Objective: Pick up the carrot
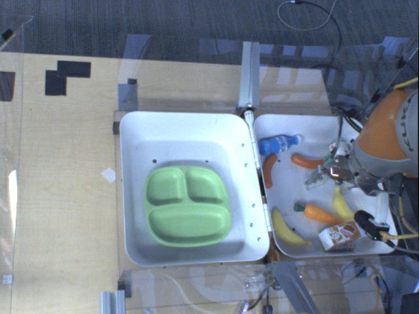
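The carrot (321,213) lies in the right bin (286,128), towards its near side, green tip pointing left. A yellow banana (288,227) lies to its left, a small carton (339,236) just near-right, and another yellow piece (342,205) to its right. Farther off are two orange-red sausages (306,161) and a blue bottle (277,143). The gripper (329,171) hovers beyond the carrot, empty; how far it is open cannot be told. The left bin (134,195) holds a green tray (188,205).

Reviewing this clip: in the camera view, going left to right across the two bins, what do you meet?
Green divided plate in the left bin → red sausage → blue bottle → banana → carrot → small carton → gripper.
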Tool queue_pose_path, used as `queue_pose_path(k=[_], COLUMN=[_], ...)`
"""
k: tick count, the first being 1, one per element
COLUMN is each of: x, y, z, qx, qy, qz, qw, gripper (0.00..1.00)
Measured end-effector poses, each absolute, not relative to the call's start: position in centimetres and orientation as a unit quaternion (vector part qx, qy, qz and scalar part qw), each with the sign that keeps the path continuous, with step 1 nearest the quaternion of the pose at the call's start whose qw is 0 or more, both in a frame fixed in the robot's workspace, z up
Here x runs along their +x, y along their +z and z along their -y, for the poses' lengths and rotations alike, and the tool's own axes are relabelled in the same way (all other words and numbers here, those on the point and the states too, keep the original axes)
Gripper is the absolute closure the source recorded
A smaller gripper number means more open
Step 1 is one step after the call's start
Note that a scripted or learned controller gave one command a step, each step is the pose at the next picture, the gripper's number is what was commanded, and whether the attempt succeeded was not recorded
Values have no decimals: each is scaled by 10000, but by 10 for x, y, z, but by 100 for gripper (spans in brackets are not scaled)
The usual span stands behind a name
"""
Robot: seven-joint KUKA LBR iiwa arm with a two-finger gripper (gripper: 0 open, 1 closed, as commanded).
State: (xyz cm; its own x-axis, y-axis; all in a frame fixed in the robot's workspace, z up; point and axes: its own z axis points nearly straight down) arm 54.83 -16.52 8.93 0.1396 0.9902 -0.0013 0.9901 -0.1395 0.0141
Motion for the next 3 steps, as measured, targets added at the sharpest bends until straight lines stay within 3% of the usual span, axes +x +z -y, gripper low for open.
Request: queue_pose_path(k=[1, 2, 3], x=[528, 492, 493], y=[92, 90, 91], z=[182, 117, 97], qx=[6936, 7630, 6374], qy=[14, 59, 49], qz=[-7204, -6463, -7705], qw=[20, 69, 98], gripper=[0, 0, 0])
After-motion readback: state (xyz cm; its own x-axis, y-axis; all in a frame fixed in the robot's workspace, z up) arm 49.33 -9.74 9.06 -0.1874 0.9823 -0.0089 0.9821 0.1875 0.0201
